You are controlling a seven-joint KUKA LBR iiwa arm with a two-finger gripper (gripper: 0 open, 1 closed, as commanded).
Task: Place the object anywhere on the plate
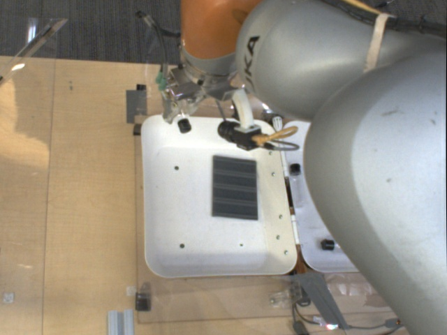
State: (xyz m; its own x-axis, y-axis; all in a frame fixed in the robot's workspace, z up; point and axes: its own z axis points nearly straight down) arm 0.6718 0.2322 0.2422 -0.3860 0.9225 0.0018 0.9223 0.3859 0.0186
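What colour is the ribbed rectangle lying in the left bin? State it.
Dark grey ribbed rectangle; camera view.

A single fixed camera hangs above the table (70, 187) and looks down on it at a slant, with dark carpet (84, 12) across the far edge of the picture. It sits close: the left white bin (174, 215) lies whole in the middle, while the right bin (311, 246) is largely hidden by the grey arm (363, 152), which comes in from the right, very near the lens and bulky.
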